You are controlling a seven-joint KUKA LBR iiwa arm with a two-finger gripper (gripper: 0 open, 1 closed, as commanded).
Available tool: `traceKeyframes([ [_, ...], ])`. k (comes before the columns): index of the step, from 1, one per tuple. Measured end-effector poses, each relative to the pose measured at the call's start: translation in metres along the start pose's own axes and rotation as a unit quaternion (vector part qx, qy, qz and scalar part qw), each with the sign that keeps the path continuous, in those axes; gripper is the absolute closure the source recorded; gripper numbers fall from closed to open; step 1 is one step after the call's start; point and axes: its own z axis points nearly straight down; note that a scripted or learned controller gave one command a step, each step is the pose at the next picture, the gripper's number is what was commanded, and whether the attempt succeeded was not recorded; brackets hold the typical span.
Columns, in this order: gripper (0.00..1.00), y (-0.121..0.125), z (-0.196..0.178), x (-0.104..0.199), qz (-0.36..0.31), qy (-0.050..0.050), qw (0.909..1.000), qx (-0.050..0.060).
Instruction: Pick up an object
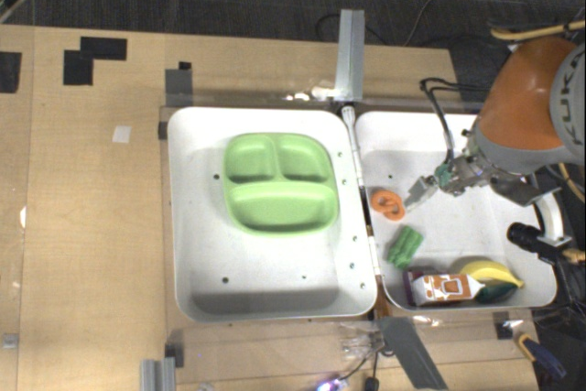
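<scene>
My gripper [419,191] hangs low over the right bin [403,142], reaching in from the right, with its tip pointing left and down. Just left of the tip, by the bin's left wall, lies a small orange object [388,204], a short gap from the gripper. Below that rests a small green object [404,246]. Along the front wall lie a brown and white box [439,287] and a yellow banana [488,271] on a dark green piece [499,292]. I see nothing held in the gripper.
The left bin [197,224] holds a light green divided plate [279,180]. A metal divider post [351,50] stands at the back between the bins. The arm's orange band [526,101] and cables overhang the right bin's far right side.
</scene>
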Motion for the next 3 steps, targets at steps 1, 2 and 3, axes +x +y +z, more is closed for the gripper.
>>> traceKeyframes([
  [1, 0.00, -0.059, 0.043, 0.015, 0.005, 0.001, 1.0000, 0.002],
  [2, 0.00, -0.055, 0.079, 0.016, -0.024, -0.001, 0.9997, -0.003],
  [3, 1.00, -0.051, 0.067, 0.017, -0.024, -0.001, 0.9997, -0.007],
])
